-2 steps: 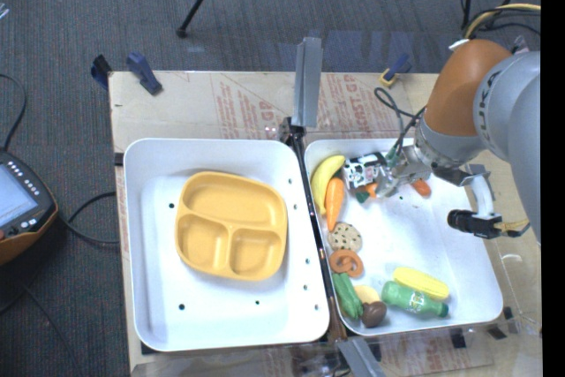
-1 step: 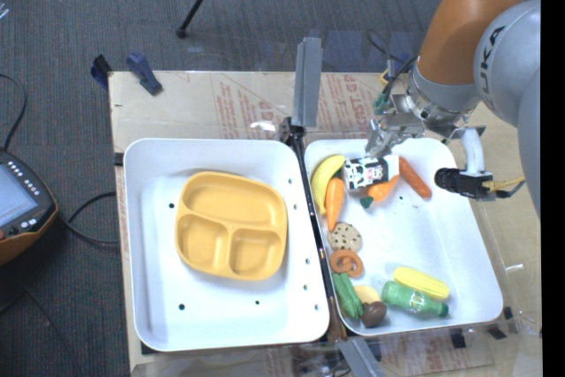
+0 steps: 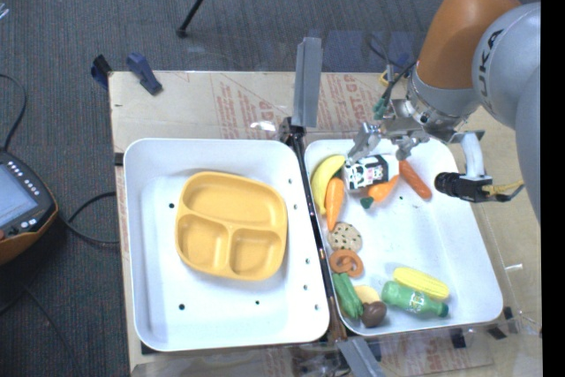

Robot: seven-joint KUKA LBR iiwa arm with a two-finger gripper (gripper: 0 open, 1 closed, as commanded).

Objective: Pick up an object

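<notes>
At nine o'clock from me the left bin (image 3: pixel 146 190) carries only a yellow tray (image 3: pixel 233 224), so I leave it alone. In the right bin (image 3: pixel 441 234), a banana (image 3: pixel 322 175) and a carrot (image 3: pixel 334 200) lie along the divider. My gripper (image 3: pixel 381 147) hangs at twelve o'clock of that bin, directly over a black-and-white carton (image 3: pixel 366 173). My jaws look spread, holding nothing. I'd descend straight, straddle the carton, avoid the orange carrots (image 3: pixel 402 181) beside it, then close.
</notes>
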